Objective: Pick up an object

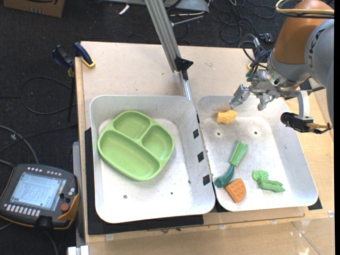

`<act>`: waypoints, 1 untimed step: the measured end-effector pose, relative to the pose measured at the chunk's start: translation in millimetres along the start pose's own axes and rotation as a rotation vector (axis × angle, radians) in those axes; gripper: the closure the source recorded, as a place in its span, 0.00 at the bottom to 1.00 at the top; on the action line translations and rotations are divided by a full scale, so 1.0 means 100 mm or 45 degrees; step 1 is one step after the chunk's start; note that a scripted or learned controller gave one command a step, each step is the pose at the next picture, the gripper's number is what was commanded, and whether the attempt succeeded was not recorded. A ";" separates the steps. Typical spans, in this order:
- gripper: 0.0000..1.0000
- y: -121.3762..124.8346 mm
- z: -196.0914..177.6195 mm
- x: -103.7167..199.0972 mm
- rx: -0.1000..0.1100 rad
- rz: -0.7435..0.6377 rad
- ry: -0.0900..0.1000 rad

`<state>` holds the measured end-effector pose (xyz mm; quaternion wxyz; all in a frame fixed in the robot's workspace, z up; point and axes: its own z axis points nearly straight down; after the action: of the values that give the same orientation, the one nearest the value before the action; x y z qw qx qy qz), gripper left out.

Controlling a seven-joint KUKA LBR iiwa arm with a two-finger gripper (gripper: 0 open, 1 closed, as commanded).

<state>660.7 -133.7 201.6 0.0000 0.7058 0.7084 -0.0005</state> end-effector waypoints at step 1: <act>1.00 0.01 -0.11 0.00 -0.003 -0.004 -0.001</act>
<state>661.4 -133.4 212.2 0.0012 0.7048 0.7094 -0.0001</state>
